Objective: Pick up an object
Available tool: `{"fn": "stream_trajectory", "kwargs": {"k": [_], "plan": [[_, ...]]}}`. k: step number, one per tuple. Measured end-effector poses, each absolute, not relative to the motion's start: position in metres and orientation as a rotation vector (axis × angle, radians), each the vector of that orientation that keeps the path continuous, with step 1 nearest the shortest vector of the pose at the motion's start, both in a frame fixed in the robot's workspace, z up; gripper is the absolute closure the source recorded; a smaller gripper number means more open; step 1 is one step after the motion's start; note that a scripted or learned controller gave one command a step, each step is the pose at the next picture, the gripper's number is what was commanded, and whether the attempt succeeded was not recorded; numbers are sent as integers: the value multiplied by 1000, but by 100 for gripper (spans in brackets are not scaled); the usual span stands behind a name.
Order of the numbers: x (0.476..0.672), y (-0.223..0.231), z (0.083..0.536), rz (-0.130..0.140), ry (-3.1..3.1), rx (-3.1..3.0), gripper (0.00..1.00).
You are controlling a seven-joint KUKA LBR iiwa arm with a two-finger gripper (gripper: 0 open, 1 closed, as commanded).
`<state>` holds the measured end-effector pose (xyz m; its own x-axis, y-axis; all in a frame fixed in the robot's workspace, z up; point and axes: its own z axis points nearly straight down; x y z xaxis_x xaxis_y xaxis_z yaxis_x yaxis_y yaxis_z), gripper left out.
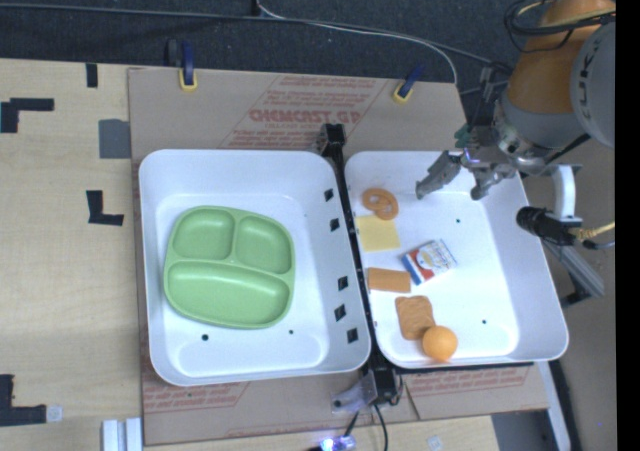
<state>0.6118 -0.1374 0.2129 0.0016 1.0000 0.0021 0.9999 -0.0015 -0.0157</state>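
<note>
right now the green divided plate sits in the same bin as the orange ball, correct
Not quite. The green divided plate lies in the bin on the view's left, while the orange ball sits in the bin on the view's right, near its front edge. So they are in separate bins, side by side. The camera view shows this.

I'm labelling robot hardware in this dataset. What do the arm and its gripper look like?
The arm is grey, with a rounded orange section above the wrist. Thin black cables loop beside that section. The gripper is a compact grey metal unit ending in two slim dark fingers. No markings are legible.
</note>
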Motion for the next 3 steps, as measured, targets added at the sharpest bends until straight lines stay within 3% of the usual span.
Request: {"fn": "stream_trajectory", "kwargs": {"k": [1,3], "plan": [[615,-137,222,2,-2222,-2218,0],[609,-129,115,6,-2222,-2217,0]]}}
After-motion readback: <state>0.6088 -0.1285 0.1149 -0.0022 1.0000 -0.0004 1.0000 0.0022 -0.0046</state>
